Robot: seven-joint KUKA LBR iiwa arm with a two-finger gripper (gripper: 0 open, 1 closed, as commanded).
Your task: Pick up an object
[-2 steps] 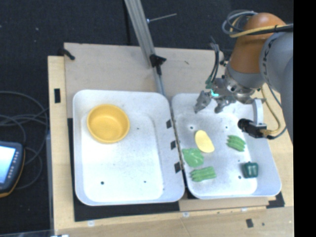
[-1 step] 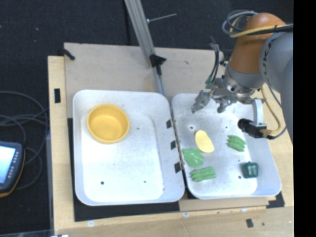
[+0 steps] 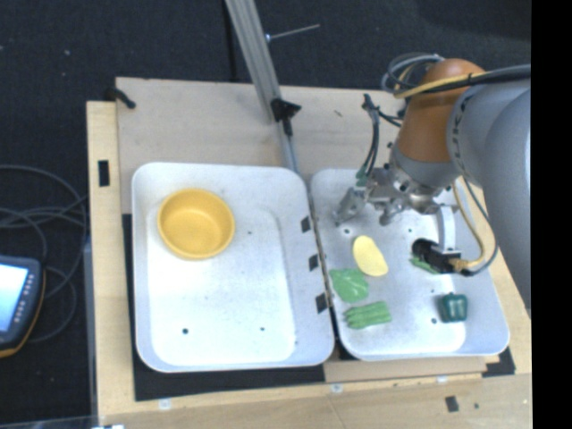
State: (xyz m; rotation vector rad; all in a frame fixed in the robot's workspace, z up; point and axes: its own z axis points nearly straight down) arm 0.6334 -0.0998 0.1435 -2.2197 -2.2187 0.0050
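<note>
Arm hovering over right bin (image 3: 478, 333); claw (image 3: 368, 206) w/ fingers spread, gripping nothing; yellow piece (image 3: 369, 256) lying just below, long axis slanting.

No readable writing anywhere in my view.

I find no label, brand, number or sign that I can make out on my bench (image 3: 214, 123), on either white bin (image 3: 223, 329), or on the objects lying in them. The handheld device (image 3: 16, 298) at the left edge of the frame has a lit screen, but it is far too small and blurred for me to read anything on it. My own grey arm (image 3: 500, 141) and its orange band (image 3: 433, 119) show no legible marking.
</note>
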